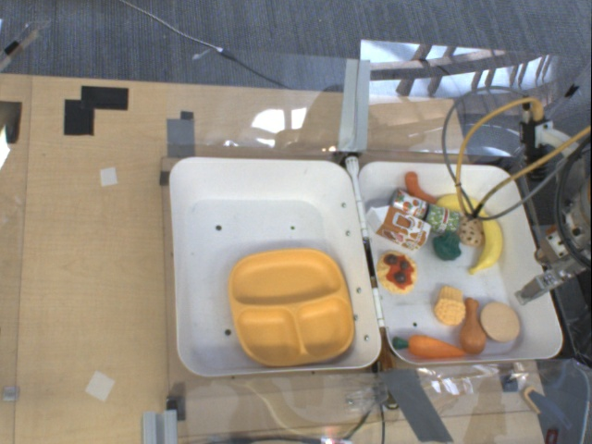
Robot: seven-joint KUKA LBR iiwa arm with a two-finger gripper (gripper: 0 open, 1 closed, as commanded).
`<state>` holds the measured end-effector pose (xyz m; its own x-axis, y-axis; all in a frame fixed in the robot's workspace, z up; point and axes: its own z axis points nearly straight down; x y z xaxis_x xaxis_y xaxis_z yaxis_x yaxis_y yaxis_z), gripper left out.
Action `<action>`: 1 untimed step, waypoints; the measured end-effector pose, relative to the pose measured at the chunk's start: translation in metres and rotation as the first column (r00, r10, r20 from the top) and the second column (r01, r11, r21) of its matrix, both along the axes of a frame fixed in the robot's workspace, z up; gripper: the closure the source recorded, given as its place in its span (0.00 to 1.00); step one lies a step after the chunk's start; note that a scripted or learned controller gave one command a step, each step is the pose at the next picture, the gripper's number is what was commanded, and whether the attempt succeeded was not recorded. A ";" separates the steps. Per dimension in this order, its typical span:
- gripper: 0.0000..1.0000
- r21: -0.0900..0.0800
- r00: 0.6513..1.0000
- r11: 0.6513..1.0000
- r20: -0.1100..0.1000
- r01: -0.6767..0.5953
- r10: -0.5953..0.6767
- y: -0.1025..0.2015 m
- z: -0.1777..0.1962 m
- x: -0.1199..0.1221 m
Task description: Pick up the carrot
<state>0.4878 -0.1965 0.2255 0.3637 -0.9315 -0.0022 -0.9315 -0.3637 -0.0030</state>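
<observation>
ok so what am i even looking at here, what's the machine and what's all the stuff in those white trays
One camera looks down at a slant on a wooden bench with two shallow white bins. The left bin holds a yellow divided plate. The right bin holds toy food: a carrot at its near edge, a banana, a small pizza, a printed carton and more. The robot arm comes in at the right edge, trailing a yellow cable. Nothing looks held; the carrot lies in the bin.

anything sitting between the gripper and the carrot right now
Partly. The carrot lies at the near edge of the right bin, its tip touching a brown drumstick. That drumstick and a round tan cookie sit between it and the gripper at the bin's right rim.
</observation>
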 end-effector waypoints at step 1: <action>1.00 0.002 0.921 0.921 -0.001 -0.390 0.390 0.003 -0.073 -0.001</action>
